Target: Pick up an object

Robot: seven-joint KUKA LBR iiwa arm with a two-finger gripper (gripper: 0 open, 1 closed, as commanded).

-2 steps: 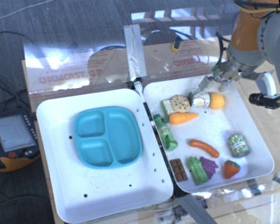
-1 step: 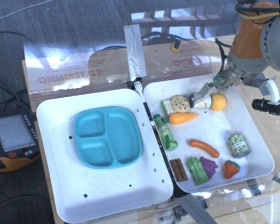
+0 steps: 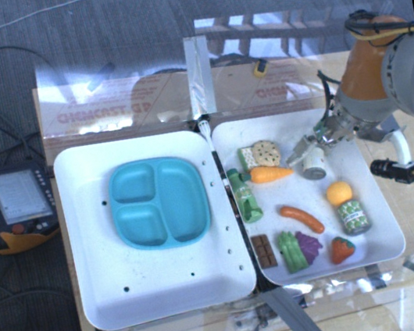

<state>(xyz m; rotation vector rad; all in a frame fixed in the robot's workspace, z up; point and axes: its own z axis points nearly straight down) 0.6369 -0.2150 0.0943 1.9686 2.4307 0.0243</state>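
— Bins first: what is seen from the camera view above the bench?

— Two shallow white bins are set side by side. In the left bin (image 3: 102, 290) a blue divided plate (image 3: 158, 203) is laid flat, near the middle. The right bin (image 3: 390, 235) is filled with toy food.

— Which pieces can be told apart?

— A carrot (image 3: 270, 175) is laid across the upper middle, with a round cookie (image 3: 266, 153) just above it and touching a pale cracker (image 3: 248, 156). A green bottle (image 3: 245, 196) is laid along the left wall. A red sausage (image 3: 302, 218) is placed slantwise in the centre. An orange fruit (image 3: 339, 193) is seen just above a green-labelled can (image 3: 353, 216). Along the lower edge a chocolate bar (image 3: 263, 251), a green leafy piece (image 3: 291, 252), a purple piece (image 3: 309, 245) and a strawberry (image 3: 342, 249) are lined up.

— And the arm?

— It is brought in from the right, the orange band (image 3: 367, 69) being seen above the wrist. The gripper (image 3: 312, 155) is lowered into the upper part of the right bin, just right of the carrot. A grey cylindrical part is seen at its tip, close to the carrot's point.

— Is anything held?

— That cannot be told; nothing is seen lifted off the bin floor. A handheld control pendant (image 3: 12, 209) is laid on the floor, well apart to the left.
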